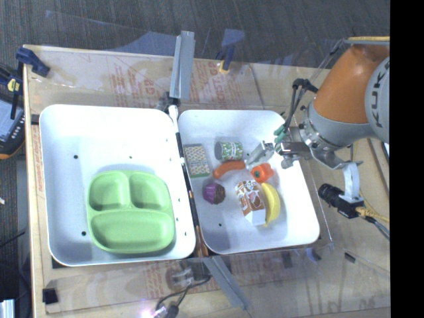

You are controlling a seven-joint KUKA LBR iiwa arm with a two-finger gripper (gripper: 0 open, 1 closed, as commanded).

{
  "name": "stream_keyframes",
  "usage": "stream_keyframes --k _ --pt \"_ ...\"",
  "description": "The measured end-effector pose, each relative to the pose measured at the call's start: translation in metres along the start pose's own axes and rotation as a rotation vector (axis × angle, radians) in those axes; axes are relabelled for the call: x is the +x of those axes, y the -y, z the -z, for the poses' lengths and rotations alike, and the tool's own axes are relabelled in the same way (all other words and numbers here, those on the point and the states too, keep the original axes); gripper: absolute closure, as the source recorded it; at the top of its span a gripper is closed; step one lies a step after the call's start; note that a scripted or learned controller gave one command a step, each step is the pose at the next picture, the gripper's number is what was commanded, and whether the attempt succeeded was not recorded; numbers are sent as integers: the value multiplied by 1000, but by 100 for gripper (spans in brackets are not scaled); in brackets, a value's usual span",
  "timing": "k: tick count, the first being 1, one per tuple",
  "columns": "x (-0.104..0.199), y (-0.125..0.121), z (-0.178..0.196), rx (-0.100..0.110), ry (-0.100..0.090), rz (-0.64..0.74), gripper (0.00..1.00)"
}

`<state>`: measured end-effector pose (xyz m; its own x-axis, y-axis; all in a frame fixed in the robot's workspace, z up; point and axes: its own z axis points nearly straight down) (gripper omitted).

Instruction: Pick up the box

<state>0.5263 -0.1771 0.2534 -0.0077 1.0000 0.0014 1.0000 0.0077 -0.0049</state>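
Note:
The box [250,201], a small white carton with brown and red print, lies in the right bin [298,227] right against a yellow banana [271,203]. My gripper [270,155] hangs above the bin's upper right part, just above a small orange-red fruit [262,172] and up-right of the box. Its two grey fingers [256,154] stand apart, open, with nothing between them. The grey arm with its orange band [344,91] reaches in from the right.
Also in the right bin are a green can [229,150], an orange carrot-like piece [228,169], a purple fruit [213,193] and a flat checkered packet [196,159] by the left wall. The left bin [59,131] holds a green divided tray [131,211].

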Motion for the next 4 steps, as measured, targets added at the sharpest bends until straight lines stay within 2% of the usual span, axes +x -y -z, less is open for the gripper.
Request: stream_keyframes --k 1,2,3,4 --pt "29 -49 -92 1 2 85 0" --pt "60 -77 -157 -10 5 127 0" --pt "61 -78 -145 -11 5 131 100" --pt "96 -63 8 -4 3 442 100"
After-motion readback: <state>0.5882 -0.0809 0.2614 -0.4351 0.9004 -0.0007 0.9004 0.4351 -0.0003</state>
